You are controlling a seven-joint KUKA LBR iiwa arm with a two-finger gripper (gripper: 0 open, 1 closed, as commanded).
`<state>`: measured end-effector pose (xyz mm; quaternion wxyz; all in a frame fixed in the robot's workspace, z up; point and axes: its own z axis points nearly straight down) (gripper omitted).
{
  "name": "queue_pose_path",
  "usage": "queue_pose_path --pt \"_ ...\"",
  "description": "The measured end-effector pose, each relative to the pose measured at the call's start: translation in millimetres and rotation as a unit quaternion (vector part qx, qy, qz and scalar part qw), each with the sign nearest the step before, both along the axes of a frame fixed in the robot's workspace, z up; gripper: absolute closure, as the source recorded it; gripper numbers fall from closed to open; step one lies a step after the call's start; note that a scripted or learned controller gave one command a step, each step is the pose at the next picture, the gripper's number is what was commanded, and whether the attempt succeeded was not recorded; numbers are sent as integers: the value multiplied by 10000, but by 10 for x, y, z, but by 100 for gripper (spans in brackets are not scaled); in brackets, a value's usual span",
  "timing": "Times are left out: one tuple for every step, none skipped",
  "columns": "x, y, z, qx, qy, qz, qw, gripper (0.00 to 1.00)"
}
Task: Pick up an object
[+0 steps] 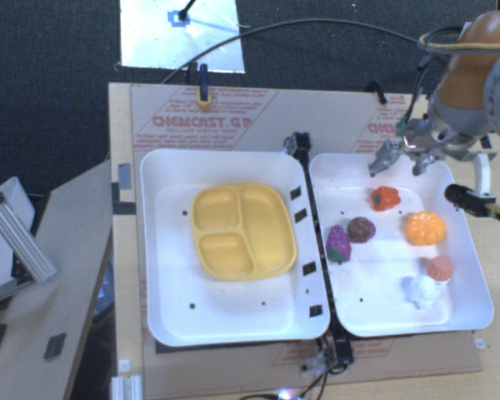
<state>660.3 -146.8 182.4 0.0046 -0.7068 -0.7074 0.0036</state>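
Camera view puts the jaws point(401, 157) spread and bare above the far edge of the right bin point(475, 307), so the pick looks barely begun: nothing is lifted, and descent, closing and raising remain. The likeliest target, a small red-orange pepper point(385, 197), lies just below them on the bin floor, near a brown item point(361, 228) and purple grapes point(338, 243). Its long axis runs roughly left-right, green end toward the left.

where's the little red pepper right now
The red pepper lies near the far end of the right bin, just below the gripper, with the orange pumpkin and a dark round toy nearest.
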Motion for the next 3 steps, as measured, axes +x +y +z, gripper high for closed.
queue_pose_path --pt "31 3 88 -10 -66 11 10000 0" --pt "-15 -54 -355 -11 -56 2 10000 0" --pt "72 -91 -825 -10 -59 19 10000 0"
